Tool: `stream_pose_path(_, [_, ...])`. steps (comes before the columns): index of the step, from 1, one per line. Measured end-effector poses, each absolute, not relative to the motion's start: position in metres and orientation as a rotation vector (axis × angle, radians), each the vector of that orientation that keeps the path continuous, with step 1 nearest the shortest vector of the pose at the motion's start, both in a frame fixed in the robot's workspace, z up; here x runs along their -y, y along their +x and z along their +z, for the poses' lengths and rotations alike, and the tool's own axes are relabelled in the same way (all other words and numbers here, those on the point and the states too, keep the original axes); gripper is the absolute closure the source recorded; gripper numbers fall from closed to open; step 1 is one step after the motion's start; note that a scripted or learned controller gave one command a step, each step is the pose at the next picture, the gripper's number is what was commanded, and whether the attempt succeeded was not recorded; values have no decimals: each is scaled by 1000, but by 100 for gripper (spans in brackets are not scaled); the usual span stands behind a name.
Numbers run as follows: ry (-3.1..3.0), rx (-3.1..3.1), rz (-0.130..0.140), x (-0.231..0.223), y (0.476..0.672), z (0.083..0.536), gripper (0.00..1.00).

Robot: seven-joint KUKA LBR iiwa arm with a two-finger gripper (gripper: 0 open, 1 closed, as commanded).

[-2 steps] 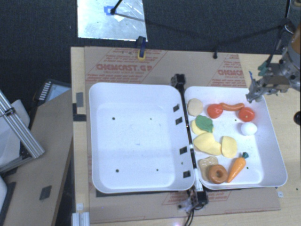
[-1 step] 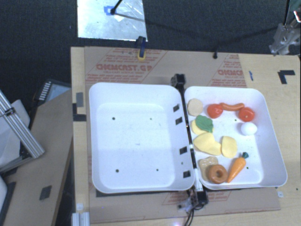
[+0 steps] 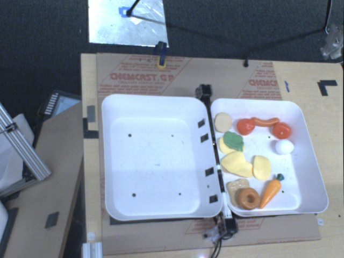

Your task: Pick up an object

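The right bin (image 3: 306,144) holds several toy foods. A round beige bun (image 3: 223,122) lies at its far left corner. Beside it are a red tomato (image 3: 245,126), an orange-red sausage (image 3: 264,122) and a second red tomato (image 3: 281,130). A white egg (image 3: 284,147) sits below that tomato. A green leafy piece (image 3: 233,141) lies over a yellow piece (image 3: 237,164), with another yellow piece (image 3: 262,167) beside it. Near the front are a brown donut (image 3: 248,198) and an orange carrot (image 3: 270,192).
The left bin (image 3: 153,155) stands beside the right one, joined by a black clipped divider (image 3: 214,149). Both rest on a cardboard-covered bench (image 3: 145,77). A shiny sheet (image 3: 127,14) lies beyond the bench. Metal framing (image 3: 21,155) stands at the left.
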State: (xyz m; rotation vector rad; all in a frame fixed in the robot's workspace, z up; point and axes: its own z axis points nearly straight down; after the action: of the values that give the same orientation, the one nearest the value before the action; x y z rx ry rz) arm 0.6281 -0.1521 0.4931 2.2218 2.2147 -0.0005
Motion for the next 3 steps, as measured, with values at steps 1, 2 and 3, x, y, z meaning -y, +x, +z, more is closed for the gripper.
stream_pose_path(1, [2210, -2221, 6, 149, 670, 538, 100])
stream_pose_path(2, [2214, -2224, 2, 149, 669, 536, 0])
stream_pose_path(3, [2206, -2225, 4, 149, 669, 547, 100])
